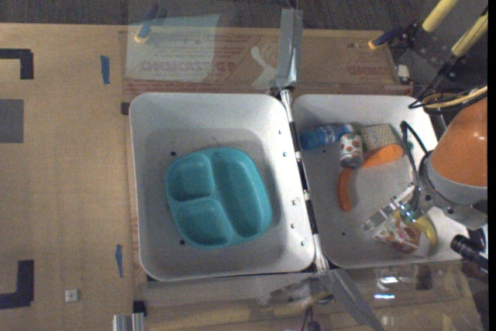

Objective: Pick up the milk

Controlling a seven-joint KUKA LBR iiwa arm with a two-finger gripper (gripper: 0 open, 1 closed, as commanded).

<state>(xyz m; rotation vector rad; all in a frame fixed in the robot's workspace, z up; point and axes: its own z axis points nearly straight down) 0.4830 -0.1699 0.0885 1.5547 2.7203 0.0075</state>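
Observation:
The milk (pixel 404 236) looks like a small carton with a colourful print, lying on its side in the front right corner of the right bin (pixel 364 252). My gripper (pixel 394 215) comes down from the orange-banded wrist (pixel 463 155) at the right edge. It sits right over the carton's upper left end, either touching it or just above it. The wrist hides part of the carton's right side.
The right bin also holds a blue bottle (pixel 322 137), a small spotted can (pixel 351 149), a speckled sponge-like block (pixel 379 136) and two orange carrot-like pieces (pixel 383 156) (pixel 344 190). A teal divided plate (pixel 218 196) lies in the left bin (pixel 155 120). Yellow poles and cables stand at the back right.

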